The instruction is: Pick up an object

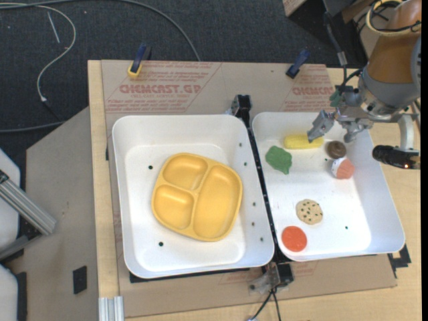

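My gripper (332, 131) hangs over the far part of the right bin (374, 206), fingers spread open with nothing between them. One fingertip sits just above the right end of a yellow banana-like piece (301, 142). A brown and white ball (336, 150) lies just below the other finger, with an orange-pink egg-shaped piece (343, 169) beside it. A green leafy toy (279, 159) lies left of these. Nearer the front lie a chocolate-chip cookie (309, 211) and a red-orange round piece (294, 238).
The left bin (127, 179) holds a yellow divided plate (197, 196). A black divider strip (257, 179) runs between the bins. Blue clamps (139, 59) (298, 63) grip the cardboard's far edge. Cables trail on the dark floor beyond.
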`<move>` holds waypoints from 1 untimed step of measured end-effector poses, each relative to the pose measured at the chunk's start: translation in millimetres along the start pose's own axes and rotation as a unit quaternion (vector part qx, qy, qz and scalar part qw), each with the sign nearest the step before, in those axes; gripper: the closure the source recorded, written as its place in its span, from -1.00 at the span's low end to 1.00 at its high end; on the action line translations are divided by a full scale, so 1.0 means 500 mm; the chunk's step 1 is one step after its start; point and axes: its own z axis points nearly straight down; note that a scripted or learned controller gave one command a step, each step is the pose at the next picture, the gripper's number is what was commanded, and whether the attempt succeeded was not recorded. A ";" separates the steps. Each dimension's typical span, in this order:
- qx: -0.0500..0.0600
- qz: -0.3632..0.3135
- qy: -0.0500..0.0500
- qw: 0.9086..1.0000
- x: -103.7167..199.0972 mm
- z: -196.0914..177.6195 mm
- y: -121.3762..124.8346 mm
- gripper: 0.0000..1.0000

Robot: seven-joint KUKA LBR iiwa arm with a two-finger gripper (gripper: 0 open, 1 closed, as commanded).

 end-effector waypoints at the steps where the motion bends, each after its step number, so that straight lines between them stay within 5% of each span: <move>1: -0.008 -0.002 -0.001 1.000 0.001 -0.018 0.006 -1.00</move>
